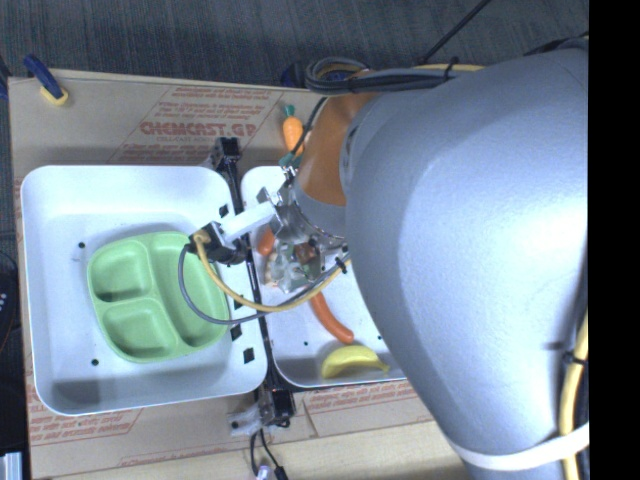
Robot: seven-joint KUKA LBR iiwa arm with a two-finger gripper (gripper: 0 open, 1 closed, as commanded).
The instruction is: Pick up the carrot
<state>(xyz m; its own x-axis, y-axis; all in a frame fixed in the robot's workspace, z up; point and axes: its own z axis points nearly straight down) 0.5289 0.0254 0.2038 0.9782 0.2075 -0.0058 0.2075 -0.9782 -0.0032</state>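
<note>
Arm (470, 248) filled the frame's 3 o'clock, reaching low into the right bin (300, 373) for the carrot (330, 318), at 5 o'clock of the end effector (290, 258). Banana (352, 362) lay beside. Grip state: cannot tell.

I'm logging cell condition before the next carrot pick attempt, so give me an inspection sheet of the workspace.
Surface: brown cardboard sheet under two shallow white bins, left and right.
Job's things: long orange carrot in the right bin; small orange carrot with green top on the cardboard.
Clutter: green divided plastic tray in the left bin; yellow banana beside the long carrot.
Grippers: tool low over the right bin; finger state unclear.
Cables: yellowish hose looping at the tool; black cable behind.
Surroundings: dark grey floor; blue-and-yellow clamp.
</note>
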